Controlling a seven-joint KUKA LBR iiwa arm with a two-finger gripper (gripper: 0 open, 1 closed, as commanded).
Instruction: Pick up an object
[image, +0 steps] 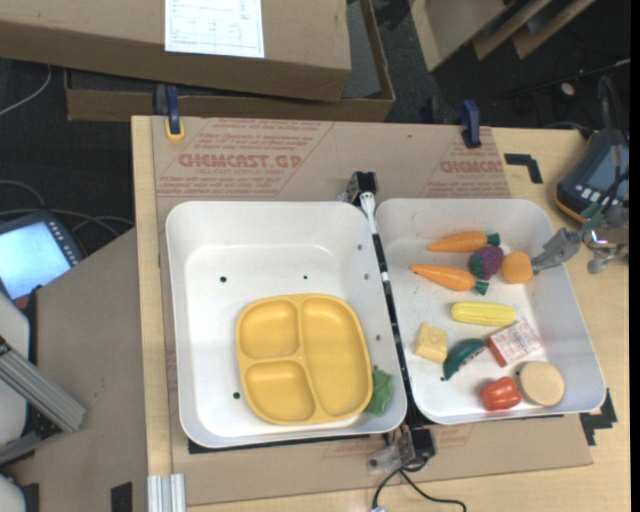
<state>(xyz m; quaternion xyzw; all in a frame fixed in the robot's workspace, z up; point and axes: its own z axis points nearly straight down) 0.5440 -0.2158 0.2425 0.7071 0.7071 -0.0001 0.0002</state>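
- Camera view, near end of the right bin (591, 345): red tomato (500, 393) touching a round tan bun (541, 383).
- Just behind those: red-and-white packet (514, 343), dark green pepper (463, 354), pale cheese wedge (432, 342), then a corn cob (483, 314) lying crosswise.
- In the left bin (200, 300): yellow divided plate (300, 358), with a green leafy piece (381, 392) tucked against its near right corner.
- Farther back on the right: two carrots (443, 276), a purple fruit (487, 261) between their leafy ends, and an orange ball (516, 267) touching it.
- At the bin's far right rim: gripper (553, 252), reaching in low and slanted, tip just beside the orange ball.
- Width of the tool's opening: cannot tell at this angle and size; nothing seen held.
- Judged step: approach, with the grasp itself not yet made and every object resting on the bin floor.
- Likely target: the orange ball, being nearest the tip.
- Next move calls for centring over the ball, straddling it clear of the purple fruit, closing, then lifting straight up.
- Risk: a round ball rolling away on first contact.
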